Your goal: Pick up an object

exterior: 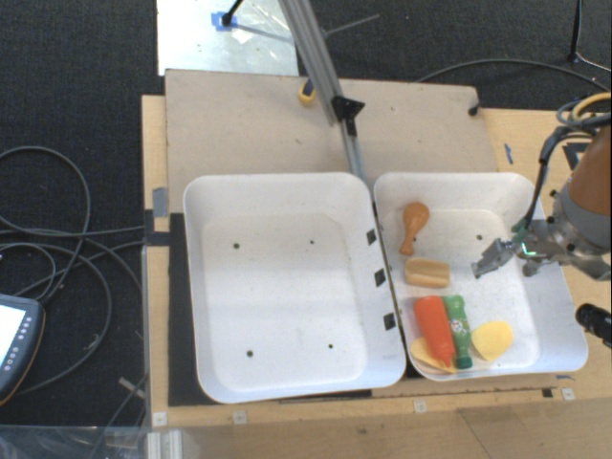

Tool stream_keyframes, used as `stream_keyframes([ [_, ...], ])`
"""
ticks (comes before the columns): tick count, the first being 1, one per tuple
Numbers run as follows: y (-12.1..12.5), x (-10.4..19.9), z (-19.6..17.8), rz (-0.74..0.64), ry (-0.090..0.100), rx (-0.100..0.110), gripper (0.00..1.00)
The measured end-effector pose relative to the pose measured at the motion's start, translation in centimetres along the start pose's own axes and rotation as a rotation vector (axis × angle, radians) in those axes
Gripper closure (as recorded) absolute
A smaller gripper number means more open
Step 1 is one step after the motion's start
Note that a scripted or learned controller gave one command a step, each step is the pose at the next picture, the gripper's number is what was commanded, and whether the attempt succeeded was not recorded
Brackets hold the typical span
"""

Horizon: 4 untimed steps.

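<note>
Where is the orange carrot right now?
The carrot lies in the right bin, near its front edge, right beside the green bottle and just below the tan bread roll.

A brown drumstick (413, 226) and tan bun (426, 273) lie centre-right. Lower right, a carrot (434, 329), green bottle (459, 331) and yellow chip (491, 339) huddle.

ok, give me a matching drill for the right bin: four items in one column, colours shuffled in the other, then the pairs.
Items:
1. drumstick
2. carrot
3. bottle
4. bread roll

Colours:
A. green
B. tan
C. brown
D. orange-red

Pairs: 1-C, 2-D, 3-A, 4-B
</note>
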<state>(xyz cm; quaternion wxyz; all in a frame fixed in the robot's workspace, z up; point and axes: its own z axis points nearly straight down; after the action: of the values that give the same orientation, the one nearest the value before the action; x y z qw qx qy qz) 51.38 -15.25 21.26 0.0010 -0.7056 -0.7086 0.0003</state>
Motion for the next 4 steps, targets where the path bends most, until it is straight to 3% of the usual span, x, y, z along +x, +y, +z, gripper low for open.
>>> stream_keyframes([
  [1, 0.1, 0.0, -0.1, 0.001, -0.001, -0.003, 0.00],
  [2, -0.6, -0.5, 5.8, 0.004, 0.000, 0.003, 0.00],
  [3, -0.4, -0.1, 9.7, 0.003, 0.001, -0.006, 0.00],
  [4, 0.6, -0.2, 11.3, 0.003, -0.006, -0.030, 0.00],
])
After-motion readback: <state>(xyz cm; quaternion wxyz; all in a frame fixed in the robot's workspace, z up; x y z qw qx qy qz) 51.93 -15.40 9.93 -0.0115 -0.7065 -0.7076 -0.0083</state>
